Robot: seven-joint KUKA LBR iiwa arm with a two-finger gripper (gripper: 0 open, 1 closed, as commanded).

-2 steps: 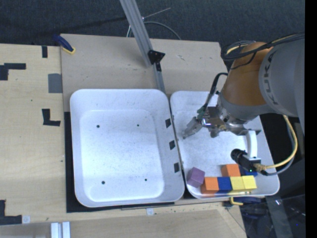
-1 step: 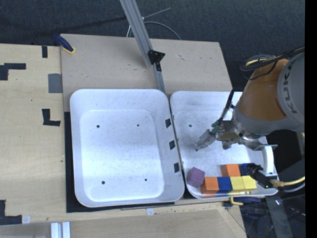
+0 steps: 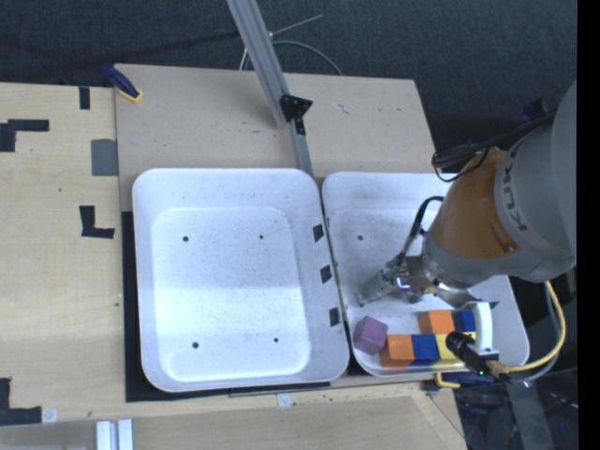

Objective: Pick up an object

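Hanging low over the middle of the right bin, a shiny metal gripper, pointing down at the speckled white floor. Cannot tell if open or shut. Behind it, a fat round arm, smooth grey with an orange band, reaching in over the bin's right edge. Lying along the front edge of the same bin, near the gripper but not touching it, little boxy blocks with flat sides: a purple block nearest the front left corner, then an orange block and a blue block touching side by side. Sitting right beside it, the left bin, shallow, white, with rounded corners. Under both, a flat tan wooden bench.
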